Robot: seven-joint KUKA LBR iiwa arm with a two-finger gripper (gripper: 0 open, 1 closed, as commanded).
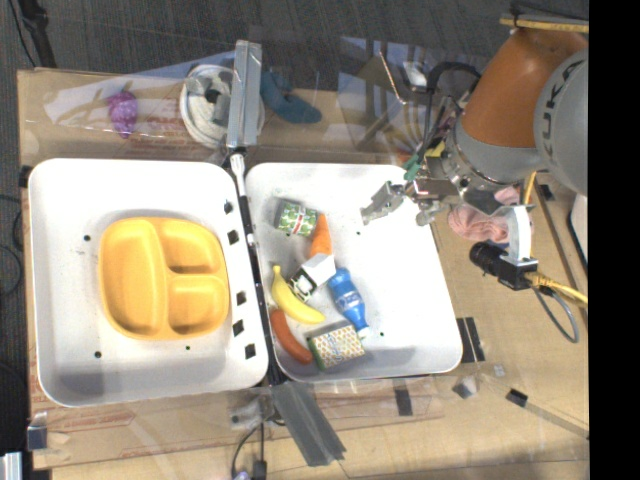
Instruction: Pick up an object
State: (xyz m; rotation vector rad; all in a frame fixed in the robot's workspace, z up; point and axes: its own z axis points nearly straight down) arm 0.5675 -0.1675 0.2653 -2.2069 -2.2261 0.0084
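Here the jaws (pixel 383 204) hang over the right bin (pixel 420 298), their gap impossible to tell, touching nothing.

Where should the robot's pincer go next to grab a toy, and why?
Probably a short move toward the camera view's lower left, then down. The pincer sits over bare floor in the upper part of the right bin with nothing between its fingers, while the toys lie piled there, the green can and carrot nearest.
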